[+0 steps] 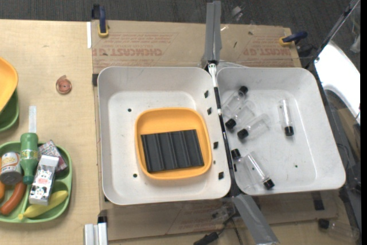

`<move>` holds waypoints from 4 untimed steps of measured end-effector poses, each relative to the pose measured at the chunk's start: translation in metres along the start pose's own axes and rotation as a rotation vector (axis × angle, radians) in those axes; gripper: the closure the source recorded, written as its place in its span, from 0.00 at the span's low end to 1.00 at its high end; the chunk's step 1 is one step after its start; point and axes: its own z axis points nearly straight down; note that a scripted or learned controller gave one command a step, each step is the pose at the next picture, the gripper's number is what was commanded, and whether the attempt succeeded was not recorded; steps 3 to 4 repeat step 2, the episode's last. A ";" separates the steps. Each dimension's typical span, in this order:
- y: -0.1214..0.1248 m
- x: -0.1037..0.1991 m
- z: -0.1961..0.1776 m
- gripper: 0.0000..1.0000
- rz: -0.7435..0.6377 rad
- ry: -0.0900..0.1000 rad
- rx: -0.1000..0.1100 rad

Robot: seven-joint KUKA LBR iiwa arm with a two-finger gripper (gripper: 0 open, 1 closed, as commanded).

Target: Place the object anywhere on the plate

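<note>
Two white bins are sat side by side on cardboard on the surface. In the left bin an orange plate is parked pretty much dead centre, and a dark ribbed slab is laid flat on it, well inside the rim and turned slightly off square. So the slab's resting on the plate, fwiw.

In the right bin a handful of clear vials with black caps are scattered: a few bunched near the wall shared with the left bin, one set apart further right, one down near the front edge.

Off to the left, a green tray of toy food is seen, with a green bottle laid across it. Whether the hand is released or clenched can't be told from this shot.
</note>
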 end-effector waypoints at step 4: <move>0.009 0.006 0.050 0.00 -0.450 0.000 0.002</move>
